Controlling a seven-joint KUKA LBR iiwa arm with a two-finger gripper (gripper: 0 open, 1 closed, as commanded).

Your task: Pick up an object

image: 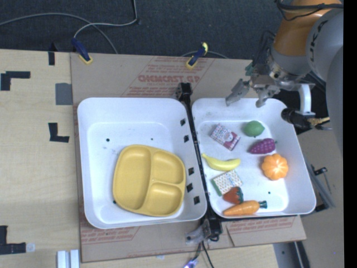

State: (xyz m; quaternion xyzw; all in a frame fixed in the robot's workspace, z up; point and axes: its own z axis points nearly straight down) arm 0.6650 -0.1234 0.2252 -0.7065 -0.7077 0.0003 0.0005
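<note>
My gripper point(249, 96) hangs open over the far rim of the right bin point(295, 166), its two grey fingers spread with nothing between them. Below it in that bin lie a green lime point(254, 128), a purple grape bunch point(262, 146), an orange fruit point(274, 167), a small red-and-white packet point(225, 136), a yellow banana point(222, 162), a patterned packet point(227, 180), a strawberry point(233, 195) and a carrot point(243, 207). The lime is the nearest thing to the fingers, a little below and to the right.
The left bin point(95, 121) holds a yellow divided plate point(149, 180). A black clip joins the two bins at the far end of the shared wall point(184, 91). Cables and clamps lie on the cardboard behind the bins.
</note>
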